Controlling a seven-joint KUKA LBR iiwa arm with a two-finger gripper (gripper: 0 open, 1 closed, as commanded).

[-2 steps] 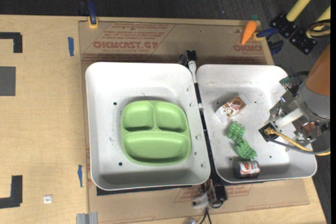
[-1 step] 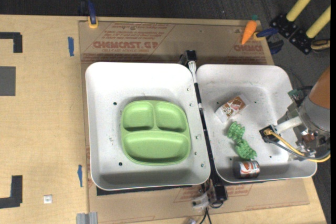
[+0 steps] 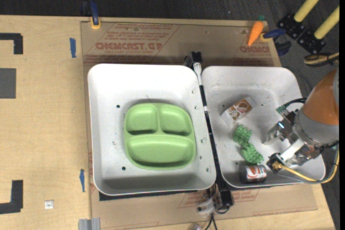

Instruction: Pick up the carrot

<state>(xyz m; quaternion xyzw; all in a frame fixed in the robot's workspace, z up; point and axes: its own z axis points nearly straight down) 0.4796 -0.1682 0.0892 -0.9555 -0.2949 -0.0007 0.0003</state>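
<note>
We are seeing the carrot (image 3: pixel 256 32) lying on the cardboard (image 3: pixel 135 40) just beyond the far rim of the right bin (image 3: pixel 269 75), outside it. The gripper (image 3: pixel 284 140) is hanging low inside that bin, toward its right wall, well apart from the carrot. In the same bin, green toys (image 3: pixel 247 144) and a can (image 3: pixel 254 172) are lying near it. We are unable to tell how far open it is, or whether it is holding anything.

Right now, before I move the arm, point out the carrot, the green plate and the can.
carrot (image 3: pixel 255 34): camera view, on the middle of its orange body.
green plate (image 3: pixel 159 151): camera view, on its wide lower compartment.
can (image 3: pixel 255 172): camera view, on its side.
</note>
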